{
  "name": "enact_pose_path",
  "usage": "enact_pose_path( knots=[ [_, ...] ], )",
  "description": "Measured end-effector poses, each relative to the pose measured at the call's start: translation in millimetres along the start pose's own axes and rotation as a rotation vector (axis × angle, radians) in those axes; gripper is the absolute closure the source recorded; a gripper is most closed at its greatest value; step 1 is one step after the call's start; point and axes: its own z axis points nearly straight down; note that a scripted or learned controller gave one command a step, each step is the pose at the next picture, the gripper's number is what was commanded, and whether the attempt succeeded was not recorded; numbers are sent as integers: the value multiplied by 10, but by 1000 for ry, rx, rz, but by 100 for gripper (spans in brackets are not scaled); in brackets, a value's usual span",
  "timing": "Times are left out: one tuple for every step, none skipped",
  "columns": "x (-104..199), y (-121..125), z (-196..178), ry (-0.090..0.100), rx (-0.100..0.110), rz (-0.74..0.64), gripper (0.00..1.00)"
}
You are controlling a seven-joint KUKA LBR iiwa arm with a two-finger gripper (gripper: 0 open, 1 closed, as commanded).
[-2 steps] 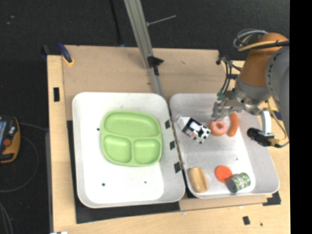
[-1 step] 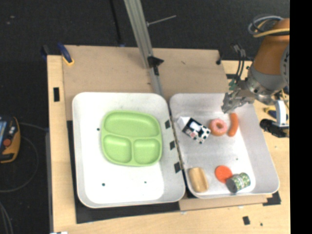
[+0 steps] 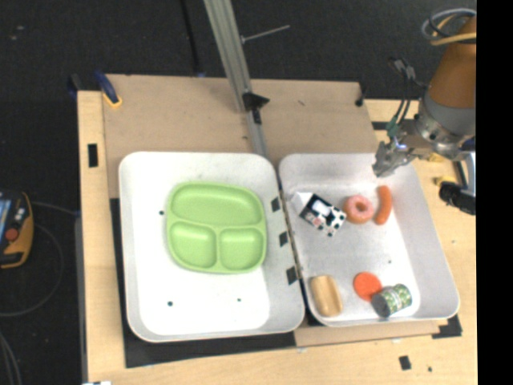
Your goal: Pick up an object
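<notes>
My gripper [image 3: 387, 163] hangs over the far right corner of the right bin [image 3: 345, 171], above and just behind an orange sausage-shaped toy [image 3: 384, 204]. Nothing shows between its fingers. Left of the sausage lies a pink donut [image 3: 359, 209], and beside that a black-and-white box [image 3: 321, 212]. Near the front of the bin sit a tan bread roll [image 3: 325, 294], an orange disc [image 3: 366, 284] and a green can [image 3: 393, 299] on its side.
The left bin [image 3: 144, 295] holds a green divided plate [image 3: 216, 227]. A grey metal post [image 3: 232, 54] rises behind the bins. The arm comes in from the right edge.
</notes>
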Motion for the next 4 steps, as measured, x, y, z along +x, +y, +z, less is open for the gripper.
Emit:
enact_pose_path(
  knots=[
    [537,-48,52,2,4,-4,100],
    [977,-99,-38,3,4,-4,100],
    [1516,-200,29,2,5,-4,100],
    [2043,-338,-127,4,4,-5,100]
  ],
)
